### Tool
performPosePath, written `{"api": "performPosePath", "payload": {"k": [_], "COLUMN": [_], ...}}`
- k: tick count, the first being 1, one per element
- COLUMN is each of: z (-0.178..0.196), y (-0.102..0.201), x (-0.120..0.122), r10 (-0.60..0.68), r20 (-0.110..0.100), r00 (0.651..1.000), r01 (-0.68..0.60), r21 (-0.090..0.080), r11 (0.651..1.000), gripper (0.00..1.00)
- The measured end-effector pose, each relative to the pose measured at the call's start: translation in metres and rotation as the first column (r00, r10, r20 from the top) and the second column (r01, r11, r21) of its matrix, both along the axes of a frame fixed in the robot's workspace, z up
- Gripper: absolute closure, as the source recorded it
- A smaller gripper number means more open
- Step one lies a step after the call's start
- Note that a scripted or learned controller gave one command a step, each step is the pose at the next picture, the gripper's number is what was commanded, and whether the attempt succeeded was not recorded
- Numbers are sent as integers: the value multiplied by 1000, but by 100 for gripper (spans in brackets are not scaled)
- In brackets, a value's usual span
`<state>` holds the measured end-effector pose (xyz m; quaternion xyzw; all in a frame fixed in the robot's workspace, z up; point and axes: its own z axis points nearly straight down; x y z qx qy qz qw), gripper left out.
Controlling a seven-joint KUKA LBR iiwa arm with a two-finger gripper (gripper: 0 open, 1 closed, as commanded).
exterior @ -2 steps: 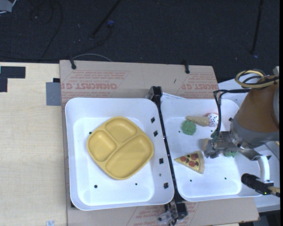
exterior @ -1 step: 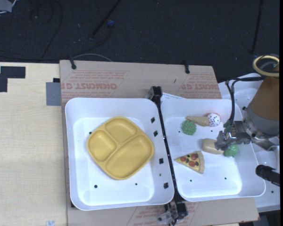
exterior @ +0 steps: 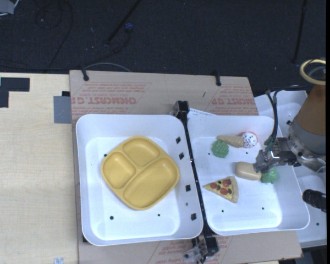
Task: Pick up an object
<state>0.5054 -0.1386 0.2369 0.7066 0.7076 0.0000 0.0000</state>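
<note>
Here the gripper [exterior: 262,164] is low in the right white bin [exterior: 247,216], beside the pale beige oval toy [exterior: 247,171] and the small green toy [exterior: 270,175]; its jaws I cannot tell. Probably the grasp is in hand; next it should close on something and lift.

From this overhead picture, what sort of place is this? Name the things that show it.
Probably a robot test bench: a robot arm reaches over two white bins, one holding a yellow divided plate, the other toy food such as a pizza slice.
</note>
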Motion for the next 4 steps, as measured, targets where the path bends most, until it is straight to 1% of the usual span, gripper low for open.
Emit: {"api": "performPosePath", "payload": {"k": [2, 3, 4], "z": [9, 13, 10], "y": [113, 163, 206], "x": [-1, 4, 10], "r10": [3, 4, 3], "r20": [-4, -4, -3], "r00": [1000, 1000, 1000], "r01": [-3, -4, -3], "r21": [2, 1, 0], "r11": [1000, 1000, 1000], "gripper": [100, 100, 100]}}
